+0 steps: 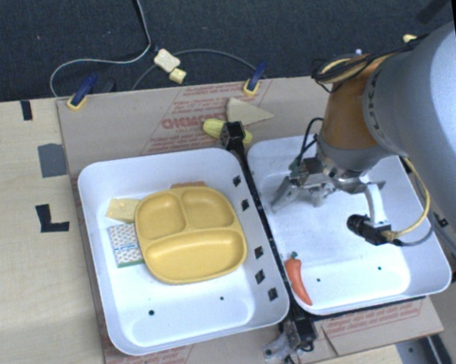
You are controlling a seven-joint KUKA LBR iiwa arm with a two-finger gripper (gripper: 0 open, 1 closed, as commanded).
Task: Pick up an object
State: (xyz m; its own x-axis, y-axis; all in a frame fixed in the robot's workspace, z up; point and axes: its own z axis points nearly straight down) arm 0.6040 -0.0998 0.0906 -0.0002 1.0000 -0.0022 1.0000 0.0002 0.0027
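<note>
I see arm (385,104) reaching in from right, gripper (284,194) low over right bin (352,286), upper left part. Fingers (279,198) spread apart, nothing between them. Carrot (297,281) lies at right bin's lower left edge, well apart from gripper. Left bin (180,322) holds yellow divided tray (190,232); small patterned packet (124,244) touches tray's left side.

Both bins (182,331) were white. A yellow tray (191,232) lay in the left bin, with a pale yellow piece (120,208) and a blue-and-white patterned card (124,244) near that bin's left edge. An orange carrot (297,281) lay by the right bin's left edge.
</note>
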